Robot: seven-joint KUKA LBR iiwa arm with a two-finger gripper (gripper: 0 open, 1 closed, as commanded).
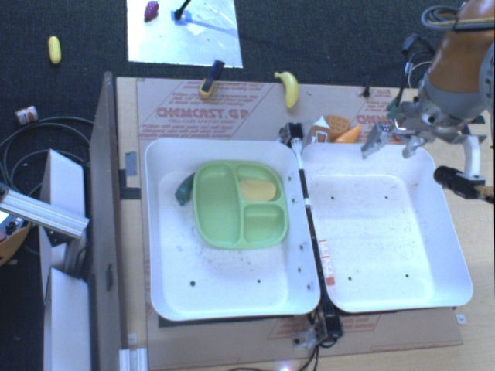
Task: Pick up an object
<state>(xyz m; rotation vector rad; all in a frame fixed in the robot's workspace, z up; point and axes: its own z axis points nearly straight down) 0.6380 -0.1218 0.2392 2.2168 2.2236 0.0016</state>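
"CHEMCAST GP" on the board behind both bins — tool apart, nothing between its fingers.

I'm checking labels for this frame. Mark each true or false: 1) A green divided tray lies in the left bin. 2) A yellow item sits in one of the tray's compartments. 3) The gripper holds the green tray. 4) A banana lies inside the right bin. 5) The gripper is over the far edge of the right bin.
1) True: the green tray lies in the left bin.
2) True: the yellow item is in its upper right compartment.
3) False: the gripper is far from the tray.
4) False: the banana lies on the board beyond the bins.
5) True: it is at the right bin's far rim.
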